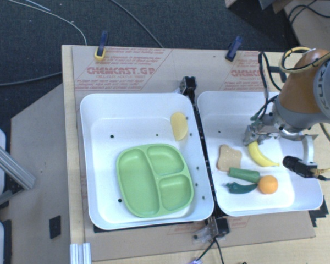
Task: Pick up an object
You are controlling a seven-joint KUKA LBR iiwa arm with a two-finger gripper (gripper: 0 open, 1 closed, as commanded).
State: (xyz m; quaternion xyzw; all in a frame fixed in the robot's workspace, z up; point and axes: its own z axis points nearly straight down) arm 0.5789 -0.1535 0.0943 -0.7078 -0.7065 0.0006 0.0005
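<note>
Camera view
Arm: the grey arm [308, 92] with its orange band enters from the right and bends down over the right bin [220, 106].
Gripper: the gripper [257, 135] hangs low over the middle of the right bin, its metal end just above the upper tip of the banana.
Jaws: whether they stand open or closed cannot be told from this slant; nothing is seen clamped between them.
Banana: the yellow banana [261, 154] lies directly beneath and just below the jaws, its upper end touching or nearly touching them (which of the two is unclear), its body curving away toward the lower right.
Bread slice: a tan slice of bread [229, 158] lies to the lower left of the jaws, near them, just beside the banana.
Green vegetables: a lighter green piece [245, 174] and a darker green one [240, 187] lie below the jaws, past the banana, close together.
Orange: a round orange [269, 185] sits below and slightly right of the jaws, just beside the green pieces.
Left bin: the left bin [93, 147] lies well to the left of the jaws, across the divide between the bins.
Green plate: a divided green plate [154, 177] rests in the left bin, far to the lower left of the jaws.
Yellow piece: a pale yellow piece [179, 125] lies in the left bin near its right wall, left of the jaws at about their height.
</note>
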